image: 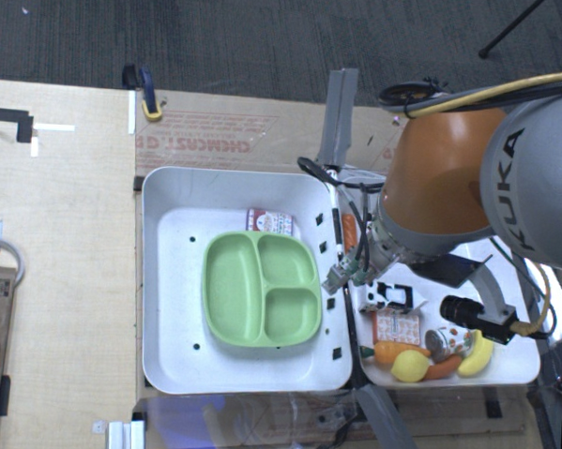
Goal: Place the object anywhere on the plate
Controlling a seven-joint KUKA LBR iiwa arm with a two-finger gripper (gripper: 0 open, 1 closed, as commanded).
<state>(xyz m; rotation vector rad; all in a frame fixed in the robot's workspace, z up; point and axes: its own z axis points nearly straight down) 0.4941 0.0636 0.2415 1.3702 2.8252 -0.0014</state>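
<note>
A small box (269,222) sits touching the green plate (262,289) (end effector (339,278) grip: cannot tell).

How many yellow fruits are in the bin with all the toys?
2: a lemon at the right bin's front edge, and a banana just right of it, past the carrot. The arm hides part of the bin, so more may be underneath.

"KUKA" stands on the grey arm (532,180) (cardboard (206,130) print reads "CHEMCZ", mirrored).
</note>
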